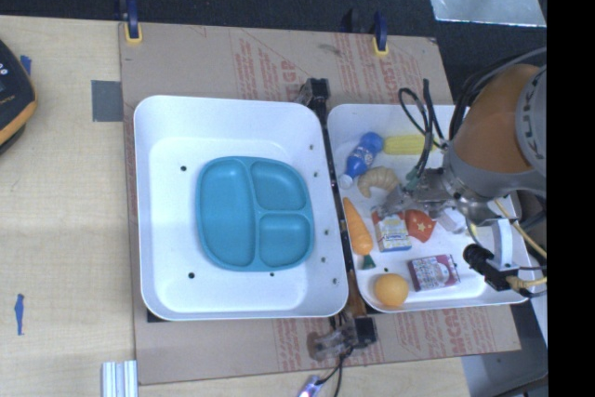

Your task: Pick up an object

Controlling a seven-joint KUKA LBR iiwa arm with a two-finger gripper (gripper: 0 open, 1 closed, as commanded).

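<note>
Camera view: right bin [346, 121] crowded with small items; left bin [149, 200] carries a blue divided tray [254, 212]. Arm reaches in from the right, gripper [416, 192] low over the middle of the right bin; whether it is wide, narrow or holding anything cannot be told. Closest to it: croissant [376, 180] just to its left, strawberry [419, 224] and small carton [393, 234] just below. Further off: blue bottle [362, 153], corn [403, 144], carrot [357, 228] along the inner wall, orange [391, 289] and a red packet [433, 271] near the front. Judgement: items sit tight, so pick one target, likely croissant or strawberry, centre on it, descend straight, avoid nudging neighbours. Rounded pieces may roll; close slowly and lift vertically.
</note>
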